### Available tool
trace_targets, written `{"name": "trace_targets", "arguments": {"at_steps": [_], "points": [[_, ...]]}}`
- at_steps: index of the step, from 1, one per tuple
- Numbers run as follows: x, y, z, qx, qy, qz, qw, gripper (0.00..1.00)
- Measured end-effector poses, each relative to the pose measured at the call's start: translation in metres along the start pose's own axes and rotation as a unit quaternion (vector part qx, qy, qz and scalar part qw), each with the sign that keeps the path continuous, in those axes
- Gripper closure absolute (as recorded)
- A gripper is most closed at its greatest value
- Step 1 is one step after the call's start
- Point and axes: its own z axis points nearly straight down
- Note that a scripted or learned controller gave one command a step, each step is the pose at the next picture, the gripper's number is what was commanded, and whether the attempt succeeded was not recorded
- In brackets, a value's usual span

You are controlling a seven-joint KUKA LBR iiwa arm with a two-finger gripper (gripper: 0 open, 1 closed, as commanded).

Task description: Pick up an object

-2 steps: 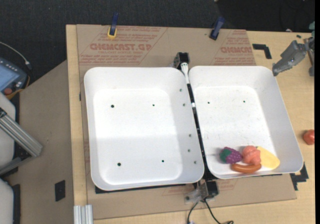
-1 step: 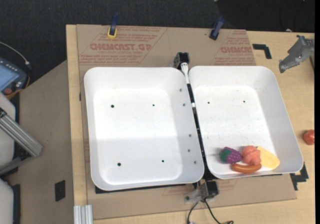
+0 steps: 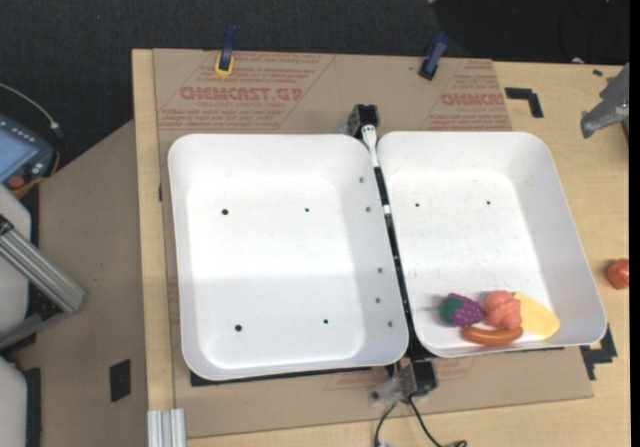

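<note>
Two white bins sat side by side on the bench: left bin [image 3: 200, 235], right bin [image 3: 480, 175]. All pickable items were bunched in the right bin's near corner, against the front rim.

Largest of the cluster: a pale yellow piece [image 3: 540, 320] at the right end. Next an orange-red lumpy toy [image 3: 503, 308] touching it, then a sausage-shaped piece [image 3: 492, 336] lying along the front rim, long axis roughly left-right. Smallest: a purple grape bunch [image 3: 462, 310] at the left end.

The gripper [image 3: 608, 107] sat at the frame's right edge, outside the bin past its far right corner; couldn't tell how the jaws stood.

Key relation: the cluster lay toward the camera and left of the gripper, well apart. Judged the move needs a long traverse along the bin's right side.

A small orange thing [image 3: 617, 274] lay on the bench outside the bin.
</note>
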Motion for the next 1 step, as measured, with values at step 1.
{"name": "trace_targets", "arguments": {"at_steps": [1], "points": [[-0.0484, 0.0106, 0.1721, 0.011, 0.002, 0.001, 0.9999, 0.0]]}}
